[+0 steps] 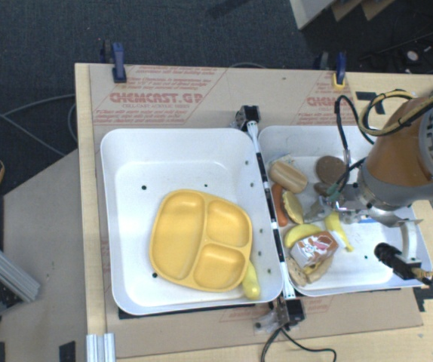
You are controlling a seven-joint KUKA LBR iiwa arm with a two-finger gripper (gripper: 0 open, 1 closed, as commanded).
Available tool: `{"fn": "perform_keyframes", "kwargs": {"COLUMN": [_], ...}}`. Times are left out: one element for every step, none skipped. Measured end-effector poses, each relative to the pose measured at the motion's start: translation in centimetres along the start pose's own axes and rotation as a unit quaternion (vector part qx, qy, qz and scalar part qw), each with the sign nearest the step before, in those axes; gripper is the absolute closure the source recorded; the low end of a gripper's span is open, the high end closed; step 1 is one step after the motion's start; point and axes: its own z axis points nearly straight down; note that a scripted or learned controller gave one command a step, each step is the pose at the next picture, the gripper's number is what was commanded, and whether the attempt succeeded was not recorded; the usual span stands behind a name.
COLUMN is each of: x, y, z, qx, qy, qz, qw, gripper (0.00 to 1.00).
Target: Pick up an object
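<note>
The gripper hangs low in the right bin; its state cannot be told. Touching or just beside it lie a banana and a wrapped packet whose label is unreadable. The bench board reads "CHEMCAST" in red. A yellow divided tray fills the left bin.

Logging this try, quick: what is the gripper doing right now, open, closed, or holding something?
Gripper: down in the right bin among the toy food; open or closed cannot be told.
</note>
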Motion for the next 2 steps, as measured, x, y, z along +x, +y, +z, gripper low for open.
{"fn": "perform_keyframes", "kwargs": {"x": [-0.1,9.8], "y": [0.2,1.4], "z": [-1.0,-10.5], "qx": [-0.003,-0.007], "qy": [-0.001,-0.001], "qz": [0.000,-0.005], "qw": [1.0000,1.0000], "gripper": [1.00,1.00]}}
